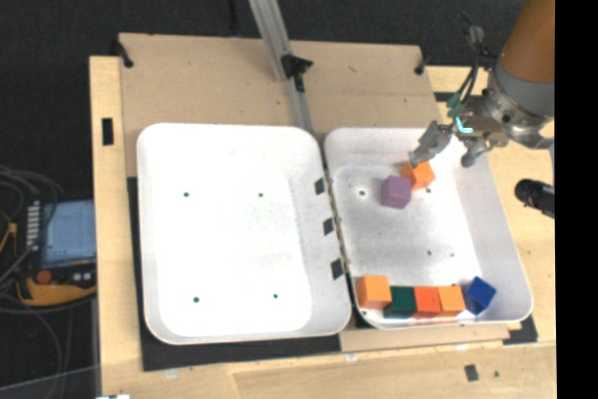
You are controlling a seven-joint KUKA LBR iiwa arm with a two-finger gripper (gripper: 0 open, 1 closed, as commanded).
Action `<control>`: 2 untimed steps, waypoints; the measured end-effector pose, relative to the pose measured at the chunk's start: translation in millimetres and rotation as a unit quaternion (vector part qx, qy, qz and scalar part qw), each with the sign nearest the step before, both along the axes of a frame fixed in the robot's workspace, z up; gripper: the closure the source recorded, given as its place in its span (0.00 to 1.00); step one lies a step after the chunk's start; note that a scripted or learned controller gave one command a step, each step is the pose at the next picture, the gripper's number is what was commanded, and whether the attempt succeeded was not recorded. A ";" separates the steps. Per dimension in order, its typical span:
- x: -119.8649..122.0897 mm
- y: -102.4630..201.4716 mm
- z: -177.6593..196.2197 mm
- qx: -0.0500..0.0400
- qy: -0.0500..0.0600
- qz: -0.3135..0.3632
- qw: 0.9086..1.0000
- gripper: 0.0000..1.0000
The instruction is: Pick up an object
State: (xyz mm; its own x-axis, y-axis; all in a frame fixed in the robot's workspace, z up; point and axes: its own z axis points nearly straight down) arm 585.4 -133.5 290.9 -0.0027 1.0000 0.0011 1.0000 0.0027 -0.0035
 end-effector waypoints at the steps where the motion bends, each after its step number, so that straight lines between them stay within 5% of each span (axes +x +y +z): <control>1: 0.7 0.2 2.1 0.000 -0.002 0.000 1.000 0.00; 2: 1.3 8.6 -50.9 -0.001 0.000 -0.001 1.000 0.00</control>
State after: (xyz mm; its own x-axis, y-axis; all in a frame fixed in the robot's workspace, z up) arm 586.7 -124.8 240.0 -0.0003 1.0000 -0.0016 1.0000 0.0003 -0.0041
